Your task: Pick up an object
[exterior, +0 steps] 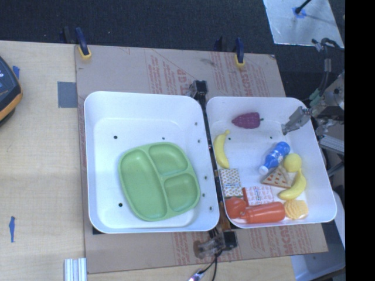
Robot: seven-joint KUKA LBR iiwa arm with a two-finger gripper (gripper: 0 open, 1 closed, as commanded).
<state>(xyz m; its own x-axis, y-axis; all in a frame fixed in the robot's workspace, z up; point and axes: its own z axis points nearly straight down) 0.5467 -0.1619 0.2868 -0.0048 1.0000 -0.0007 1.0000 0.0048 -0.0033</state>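
**Over the right bin's far corner, nothing in my grasp**

Nearest the camera, along the right bin's (329, 187) front edge, an orange-red carrot-shaped toy (265, 213) lies lengthwise. A small red piece (234, 206) touches its left end and a ridged yellow disc (296, 209) sits just beside its right end. Just behind them are a white-and-red packet (254, 194) and, to its left, a patterned little box (230, 182) close to the bin's left wall.

Further back on the right, a curved yellow banana (296, 187) lies against a triangular pizza slice (276, 177). A yellow lemon (292, 161) and a blue-and-white bottle (274, 157), lying tilted, are just behind those. A second banana (221, 150) lies along the left wall. A purple bunch of grapes (246, 120) rests alone near the far wall.

The left bin (99, 157) holds a green divided plate (159, 181) toward its front.

I, the gripper (295, 122), hang at the right bin's far right corner, well apart from the grapes and beyond the bottle. Nothing is in my grasp; whether I stand wide or narrow, I cannot tell.

Beyond the bins, two blue clamps (238, 50) pin the cardboard sheet (146, 69) to the bench.
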